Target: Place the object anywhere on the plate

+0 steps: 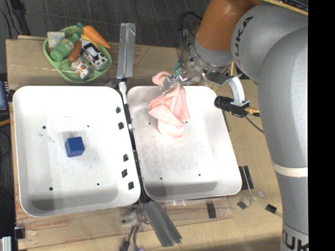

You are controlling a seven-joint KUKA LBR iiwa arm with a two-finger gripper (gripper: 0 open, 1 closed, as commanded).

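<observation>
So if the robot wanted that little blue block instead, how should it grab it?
Judging by its pose, come straight down from above. The blue block sits flat and alone in the left bin, well away from the walls, so the two fingers could likely close on a pair of its opposite upright sides, lined up square with its edges.

The arm (272, 88) filled the right side of the frame as a bulky, rounded shell of smooth light grey. A broad orange band (222, 20) ringed it near the upper middle, above the wrist. Dark "KUKA" lettering (245, 31) ran along the grey casing beside that band, and part of the same lettering showed at the lower right corner. A pale seam line crossed the grey body lower down. A short black cylindrical fitting (230, 104) with a thin cable jutted from a white bracket under the wrist.
</observation>
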